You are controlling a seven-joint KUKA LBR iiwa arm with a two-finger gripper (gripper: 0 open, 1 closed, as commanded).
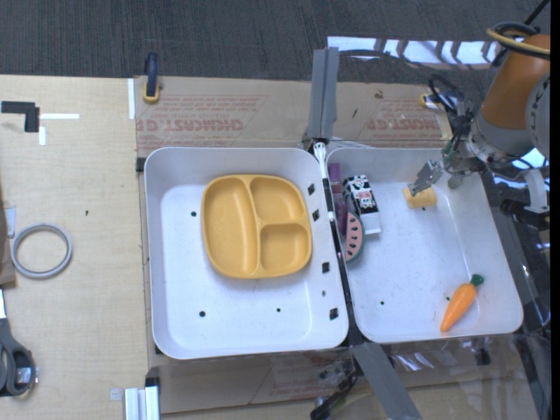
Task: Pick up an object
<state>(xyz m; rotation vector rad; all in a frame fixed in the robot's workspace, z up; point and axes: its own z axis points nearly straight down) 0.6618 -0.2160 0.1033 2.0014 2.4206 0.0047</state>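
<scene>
On the bare bench at far left lie a grey ring (40, 250) and, below it, a pair of scissors (15, 370). The left bin (175, 322) holds a yellow divided plate (256, 227), lying flat near its middle. Just over the divider, along the left wall of the right bin (490, 322), sit a small printed box (361, 205) and a watermelon slice (352, 237), close together. Further right, near that bin's back, is a small yellow block (421, 198), probably the target; it is stubby, with no clear long axis or heading. The gripper (429, 178) sits right over the block's upper edge, but I cannot tell whether it is open, closed or clamped on the block. In the bin's near right corner lies a toy carrot (458, 305), well apart, its long axis diagonal with the green top pointing up and right. The risk, as I judge it: the contact looks off-centre, so a close could nudge the block aside or pinch only an edge, and it could slip out on the lift.
</scene>
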